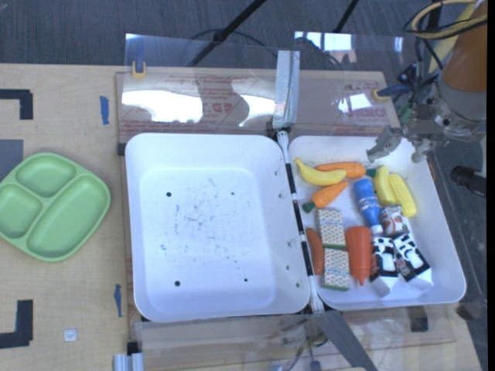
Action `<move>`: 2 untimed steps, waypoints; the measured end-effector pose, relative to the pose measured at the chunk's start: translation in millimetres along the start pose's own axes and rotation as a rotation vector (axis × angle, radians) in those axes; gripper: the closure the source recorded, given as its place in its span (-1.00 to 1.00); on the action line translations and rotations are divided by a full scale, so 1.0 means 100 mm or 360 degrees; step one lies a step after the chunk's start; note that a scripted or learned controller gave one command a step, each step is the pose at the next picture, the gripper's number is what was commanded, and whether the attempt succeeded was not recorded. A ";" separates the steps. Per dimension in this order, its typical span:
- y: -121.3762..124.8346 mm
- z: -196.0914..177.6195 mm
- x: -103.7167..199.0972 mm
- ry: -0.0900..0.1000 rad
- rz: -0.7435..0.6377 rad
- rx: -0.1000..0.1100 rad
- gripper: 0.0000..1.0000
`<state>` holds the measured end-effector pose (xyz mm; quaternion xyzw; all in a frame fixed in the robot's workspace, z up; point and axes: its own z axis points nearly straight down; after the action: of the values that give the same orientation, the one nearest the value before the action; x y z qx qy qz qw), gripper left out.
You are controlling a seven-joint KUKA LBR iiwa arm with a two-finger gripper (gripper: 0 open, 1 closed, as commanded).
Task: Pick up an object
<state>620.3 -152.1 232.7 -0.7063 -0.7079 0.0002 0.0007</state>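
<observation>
The tool (400,141) hangs open and empty over the right bin's (448,246) far edge; the toys are packed close, so the nearby corn cob (401,194) may slip aside

Yellow banana (321,175), orange carrot (358,253), blue bottle (366,199), black-and-white cow-patterned carton (396,256), green plate (51,205).

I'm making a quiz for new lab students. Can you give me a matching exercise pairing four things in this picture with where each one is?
Things:
1. green divided plate
2. blue bottle
3. black-and-white carton
4. end effector

Places:
A. near corner of the right bin
B. above the right bin's far edge
C. on the bench, left of both bins
D. middle of the right bin

Pairs: 1-C, 2-D, 3-A, 4-B
</observation>
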 end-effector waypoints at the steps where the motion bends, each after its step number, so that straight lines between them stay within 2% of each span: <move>1: 0.29 1.31 -0.53 0.0004 0.0061 -0.0005 -1.00; 2: 0.07 1.45 -0.48 0.0003 -0.0008 -0.0011 -1.00</move>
<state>627.0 -199.8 87.2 -0.7044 -0.7098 -0.0030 -0.0010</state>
